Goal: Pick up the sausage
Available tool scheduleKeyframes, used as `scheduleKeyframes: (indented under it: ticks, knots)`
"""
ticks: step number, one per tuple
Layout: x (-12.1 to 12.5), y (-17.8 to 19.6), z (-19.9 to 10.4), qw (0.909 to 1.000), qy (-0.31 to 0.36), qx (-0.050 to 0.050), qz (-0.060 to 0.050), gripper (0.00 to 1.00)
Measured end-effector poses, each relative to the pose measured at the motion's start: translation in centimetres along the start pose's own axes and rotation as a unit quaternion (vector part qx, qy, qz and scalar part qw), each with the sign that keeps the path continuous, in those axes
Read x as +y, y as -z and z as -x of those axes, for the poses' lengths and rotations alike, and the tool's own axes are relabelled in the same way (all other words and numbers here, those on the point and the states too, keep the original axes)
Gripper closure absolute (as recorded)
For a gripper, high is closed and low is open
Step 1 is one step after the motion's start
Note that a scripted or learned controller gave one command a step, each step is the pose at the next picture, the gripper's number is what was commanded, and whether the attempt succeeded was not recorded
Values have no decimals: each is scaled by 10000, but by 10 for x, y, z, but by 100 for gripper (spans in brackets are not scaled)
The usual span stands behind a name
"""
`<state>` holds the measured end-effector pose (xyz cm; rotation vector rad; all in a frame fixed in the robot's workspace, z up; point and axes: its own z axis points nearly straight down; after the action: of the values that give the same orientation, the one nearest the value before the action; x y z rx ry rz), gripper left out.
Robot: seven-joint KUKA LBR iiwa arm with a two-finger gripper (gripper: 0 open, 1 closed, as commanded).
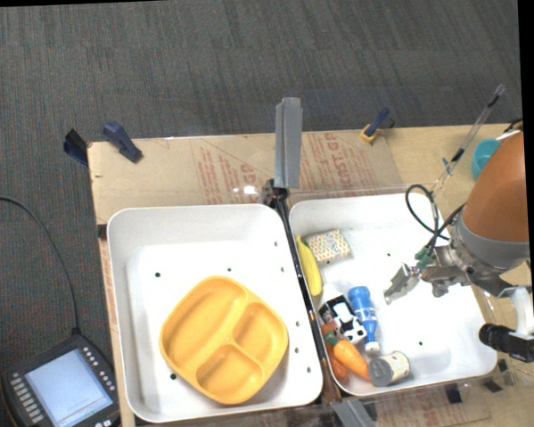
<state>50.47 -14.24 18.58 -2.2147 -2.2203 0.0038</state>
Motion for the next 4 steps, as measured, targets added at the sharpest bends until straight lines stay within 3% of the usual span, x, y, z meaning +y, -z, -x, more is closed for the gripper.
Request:
scheduleKeyframes:
  ticks: [1, 2, 3, 4]
  knots:
    - [0, 8, 0, 10000, -12, 9, -12, 100]
    - [122, 50, -37, 9907, -1358, -9, 18, 100]
    - [85, -5, -26, 9507, -3100, -5, -8, 100]
    - [10, 29, -58, 9039, -4277, -5, -7, 100]
